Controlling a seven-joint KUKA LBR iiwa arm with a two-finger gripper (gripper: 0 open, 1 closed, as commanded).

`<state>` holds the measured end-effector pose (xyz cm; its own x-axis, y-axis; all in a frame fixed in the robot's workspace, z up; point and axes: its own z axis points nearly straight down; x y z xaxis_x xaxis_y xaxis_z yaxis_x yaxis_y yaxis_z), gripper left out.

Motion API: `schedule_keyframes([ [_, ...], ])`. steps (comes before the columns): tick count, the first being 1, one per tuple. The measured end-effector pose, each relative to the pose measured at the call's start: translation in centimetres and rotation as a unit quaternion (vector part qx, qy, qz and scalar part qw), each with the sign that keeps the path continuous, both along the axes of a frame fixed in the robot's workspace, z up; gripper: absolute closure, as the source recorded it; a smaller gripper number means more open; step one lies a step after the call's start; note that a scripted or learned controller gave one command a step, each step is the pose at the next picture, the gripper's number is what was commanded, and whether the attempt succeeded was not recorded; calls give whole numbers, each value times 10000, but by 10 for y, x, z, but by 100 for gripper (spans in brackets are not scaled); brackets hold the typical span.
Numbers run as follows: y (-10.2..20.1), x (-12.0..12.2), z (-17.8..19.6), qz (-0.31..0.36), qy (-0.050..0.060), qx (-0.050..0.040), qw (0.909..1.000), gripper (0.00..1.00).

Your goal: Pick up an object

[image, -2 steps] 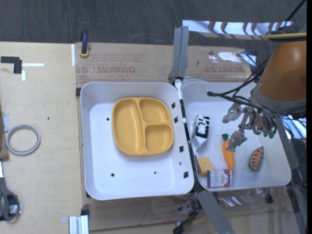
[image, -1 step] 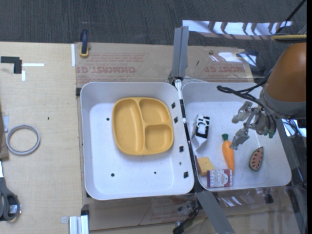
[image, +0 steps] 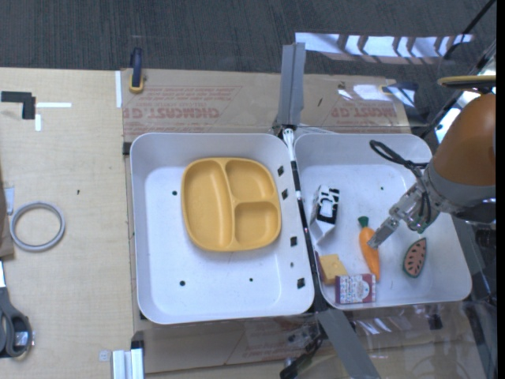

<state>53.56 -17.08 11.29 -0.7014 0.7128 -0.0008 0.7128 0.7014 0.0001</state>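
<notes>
the two-finger gripper (image: 380, 236) hung low in the right shallow white bin (image: 347, 148), its fingertips just above the top of the orange plastic carrot with a green stem (image: 369, 251); whether the fingers were spread or pressed together could not be told. the carrot lay near the bin's middle, with a watermelon slice toy (image: 415, 257) apart to its right toward the right wall. a small red-and-white carton (image: 355, 289) and a yellow cheese wedge (image: 332, 267) sat close to the front edge, a black-and-white packet (image: 326, 208) by the dividing wall. the back half of that bin lay bare. the left white bin (image: 158, 290) held a yellow divided plastic plate (image: 231, 204) with bare floor around it
</notes>
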Motion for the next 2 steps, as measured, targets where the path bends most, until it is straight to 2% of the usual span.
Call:
schedule_keyframes([
  [1,13,-3,1,528,9,-1,9986,0],
  [2,3,-42,11,757,4,0,9971,0],
])
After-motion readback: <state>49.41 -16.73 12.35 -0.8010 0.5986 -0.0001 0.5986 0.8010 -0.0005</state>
